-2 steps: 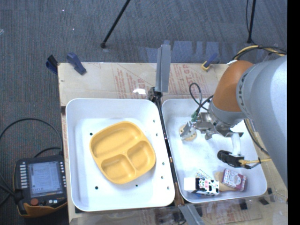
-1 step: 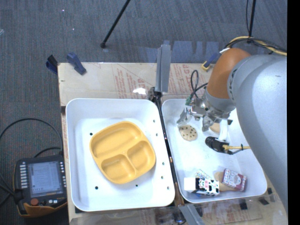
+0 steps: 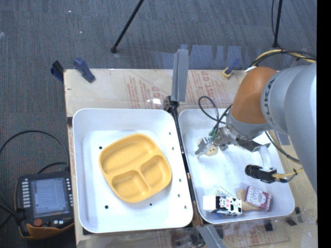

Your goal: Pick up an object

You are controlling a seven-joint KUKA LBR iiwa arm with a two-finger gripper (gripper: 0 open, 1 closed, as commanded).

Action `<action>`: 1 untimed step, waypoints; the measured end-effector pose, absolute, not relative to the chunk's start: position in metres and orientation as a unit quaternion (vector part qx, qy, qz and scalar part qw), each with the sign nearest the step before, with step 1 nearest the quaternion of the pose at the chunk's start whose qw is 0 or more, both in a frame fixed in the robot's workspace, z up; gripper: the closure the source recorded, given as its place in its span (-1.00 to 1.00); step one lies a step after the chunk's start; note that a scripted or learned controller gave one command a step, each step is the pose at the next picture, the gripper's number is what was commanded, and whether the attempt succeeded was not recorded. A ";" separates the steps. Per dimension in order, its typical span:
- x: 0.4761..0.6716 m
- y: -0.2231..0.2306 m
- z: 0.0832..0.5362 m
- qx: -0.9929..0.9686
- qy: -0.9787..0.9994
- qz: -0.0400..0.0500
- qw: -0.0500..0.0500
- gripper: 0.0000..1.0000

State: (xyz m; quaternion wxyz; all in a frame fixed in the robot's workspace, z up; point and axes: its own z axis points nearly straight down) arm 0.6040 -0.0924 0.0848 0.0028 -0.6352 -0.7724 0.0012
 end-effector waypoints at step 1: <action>0.644 -0.084 0.085 -0.756 -0.654 0.002 0.002 -1.00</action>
